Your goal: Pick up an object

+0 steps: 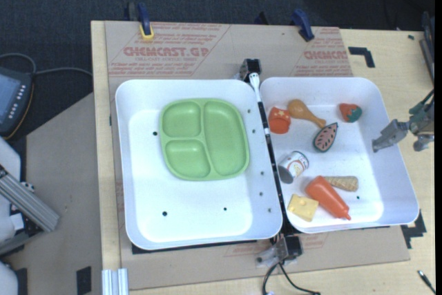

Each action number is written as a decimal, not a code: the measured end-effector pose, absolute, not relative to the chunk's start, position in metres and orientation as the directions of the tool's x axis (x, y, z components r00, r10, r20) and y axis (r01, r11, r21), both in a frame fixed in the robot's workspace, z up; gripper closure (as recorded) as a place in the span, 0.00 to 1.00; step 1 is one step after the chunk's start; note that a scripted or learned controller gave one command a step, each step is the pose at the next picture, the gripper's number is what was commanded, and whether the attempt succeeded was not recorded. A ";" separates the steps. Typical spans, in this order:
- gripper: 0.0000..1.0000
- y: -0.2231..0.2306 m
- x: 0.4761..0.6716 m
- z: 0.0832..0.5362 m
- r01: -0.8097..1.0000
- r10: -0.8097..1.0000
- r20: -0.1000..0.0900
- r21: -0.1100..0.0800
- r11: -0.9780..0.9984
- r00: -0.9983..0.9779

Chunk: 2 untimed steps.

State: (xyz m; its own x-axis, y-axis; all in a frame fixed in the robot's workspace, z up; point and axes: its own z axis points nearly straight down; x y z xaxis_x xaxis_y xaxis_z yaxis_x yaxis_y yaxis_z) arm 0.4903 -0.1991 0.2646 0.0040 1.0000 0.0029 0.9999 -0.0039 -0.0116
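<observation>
pincer [404, 137] spread over right bin's [397, 176] right rim, gripping nothing, carrot [328, 196] lying diagonally, tip pointing lower right

Red "CHEMCAST GP" print on brown board [173, 48] behind bins — 2nd copy at right, partly hidden.

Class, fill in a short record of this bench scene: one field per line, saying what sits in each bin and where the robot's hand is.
left bin: a green divided plate
right bin: seven small toy foods
along the divider: red-orange pepper, small tin can, yellow cheese wedge
middle: drumstick, watermelon slice, orange carrot, ice-cream cone
far corner: strawberry
hand: over the right bin's right rim, holding nothing visible
task state: no object picked up yet
</observation>
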 end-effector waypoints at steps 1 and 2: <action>0.00 -0.199 0.493 0.271 1.000 1.000 -0.001 0.001 0.000 0.000; 0.00 -0.207 0.495 0.214 1.000 1.000 0.002 -0.005 -0.001 0.001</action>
